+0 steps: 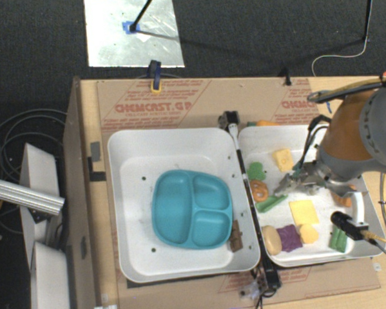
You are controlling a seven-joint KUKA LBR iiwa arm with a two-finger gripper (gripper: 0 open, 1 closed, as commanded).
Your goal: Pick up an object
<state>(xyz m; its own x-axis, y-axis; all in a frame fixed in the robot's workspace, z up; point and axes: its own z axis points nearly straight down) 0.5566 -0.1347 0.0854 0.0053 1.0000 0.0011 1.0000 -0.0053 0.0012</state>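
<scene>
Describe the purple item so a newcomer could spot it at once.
Look in the right-hand bin, along its near edge. The purple object lies there between a beige rounded piece and a small yellow block. It is the one purple thing in that bin.

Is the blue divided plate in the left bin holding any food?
Empty. The blue plate lies flat in the left bin, and all three of its compartments show bare blue; the small brown piece sits beside its rim.

yellow block [304,211]: flat, pale yellow, lying near the middle of the right bin [371,228]
small yellow cube [283,159]: toward the bin's far edge
purple piece [288,237]: by the near edge, beside a tan rounded piece [271,239]
green stick [269,203]: lying aslant near the left wall
</scene>
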